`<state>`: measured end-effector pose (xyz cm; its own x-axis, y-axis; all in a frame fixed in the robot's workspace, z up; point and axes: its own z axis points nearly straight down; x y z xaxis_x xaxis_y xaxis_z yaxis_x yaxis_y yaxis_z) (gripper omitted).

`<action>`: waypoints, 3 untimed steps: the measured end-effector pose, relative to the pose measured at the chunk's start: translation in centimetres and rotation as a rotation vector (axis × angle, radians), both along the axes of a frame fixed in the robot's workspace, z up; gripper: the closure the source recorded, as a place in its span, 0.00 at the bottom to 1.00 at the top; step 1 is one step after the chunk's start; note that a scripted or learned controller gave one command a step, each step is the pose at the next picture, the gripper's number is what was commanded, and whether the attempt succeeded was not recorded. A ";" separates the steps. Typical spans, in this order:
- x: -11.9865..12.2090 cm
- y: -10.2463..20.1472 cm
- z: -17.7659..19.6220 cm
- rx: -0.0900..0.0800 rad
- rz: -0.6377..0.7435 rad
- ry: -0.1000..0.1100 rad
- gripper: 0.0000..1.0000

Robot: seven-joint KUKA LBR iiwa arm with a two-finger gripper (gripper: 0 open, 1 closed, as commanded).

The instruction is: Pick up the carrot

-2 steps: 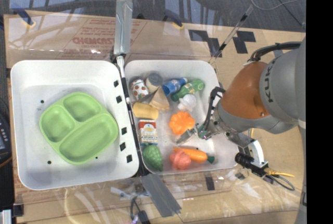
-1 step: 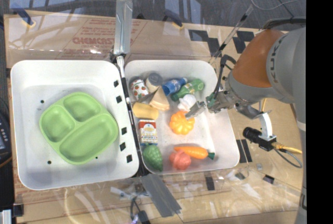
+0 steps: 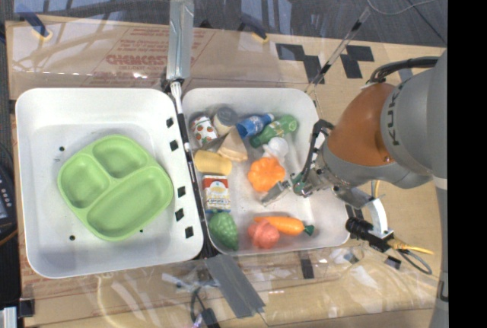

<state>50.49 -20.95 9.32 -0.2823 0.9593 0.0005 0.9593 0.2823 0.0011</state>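
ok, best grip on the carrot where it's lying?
Probably mid-body of the carrot, coming from above. It lies flat and roughly left-right near the right bin's front wall, so close across its narrow width; the red toy crowds its left end.

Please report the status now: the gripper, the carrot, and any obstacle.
Gripper low in right bin, nothing between fingers. Carrot lying free near front wall. Red toy touching carrot's left end.

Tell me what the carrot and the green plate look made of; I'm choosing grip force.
Carrot: probably hard toy plastic, going by its smooth, even orange skin with a slight sheen and its molded green tip. Green plate: likely molded plastic, one uniform matte-to-satin color with rounded compartment ridges.
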 end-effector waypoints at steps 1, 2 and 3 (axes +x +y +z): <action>4.9 0.0 -0.1 0.000 -0.002 0.001 0.00; 10.3 1.3 -0.1 -0.001 0.001 0.000 0.00; 5.5 1.5 -0.1 0.000 -0.020 0.004 0.00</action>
